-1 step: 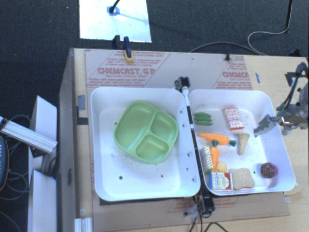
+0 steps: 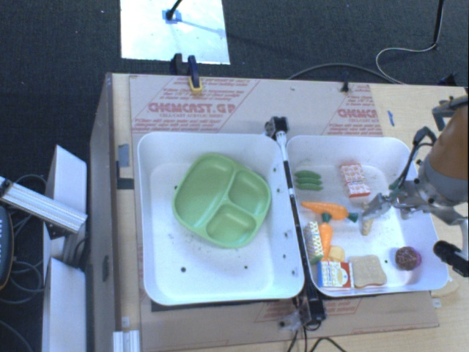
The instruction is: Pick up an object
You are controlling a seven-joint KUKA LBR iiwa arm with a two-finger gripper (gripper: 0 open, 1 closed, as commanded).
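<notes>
The right bin (image 2: 399, 152) holds several toy foods: a green pea pod (image 2: 308, 178), a red and white box (image 2: 354, 180), a carrot (image 2: 326, 210), a second carrot (image 2: 325, 236), a bread slice (image 2: 368, 270), a red and white carton (image 2: 333, 274) and a dark red plum (image 2: 407, 257). My gripper (image 2: 375, 207) reaches in from the right and hangs low over the middle of this bin, just right of the first carrot's green top. A small beige piece (image 2: 366, 226) lies directly below its tip; I cannot tell whether they touch.
A green divided plate (image 2: 222, 199) lies in the left bin (image 2: 161, 270). The wall between the bins (image 2: 292, 196) runs just left of the foods. The grey arm (image 2: 447, 160) stands over the right bin's right edge. Cables cross the floor beyond the bench.
</notes>
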